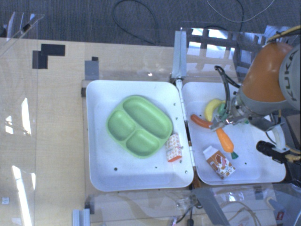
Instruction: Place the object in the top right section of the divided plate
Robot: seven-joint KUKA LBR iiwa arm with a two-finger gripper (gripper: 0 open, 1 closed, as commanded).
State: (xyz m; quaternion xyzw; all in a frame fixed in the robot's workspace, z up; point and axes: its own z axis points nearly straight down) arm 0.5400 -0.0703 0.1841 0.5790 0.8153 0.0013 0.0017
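Mounted above the bench [47,126], looking down at a slant from the near side. Takes in both white bins: left bin [101,173] near centre, right bin [263,175] toward the right edge. Set at middling range, with dark floor [94,13] along the top. Arm [270,79] entering from the right.

Wooden bench [51,140] carries two white bins, left [99,168] and right [268,173], side by side.

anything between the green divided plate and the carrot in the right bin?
In the camera view, between the green divided plate and the carrot lie a small orange-and-white packet beside the plate, then the two bins' adjoining rims.
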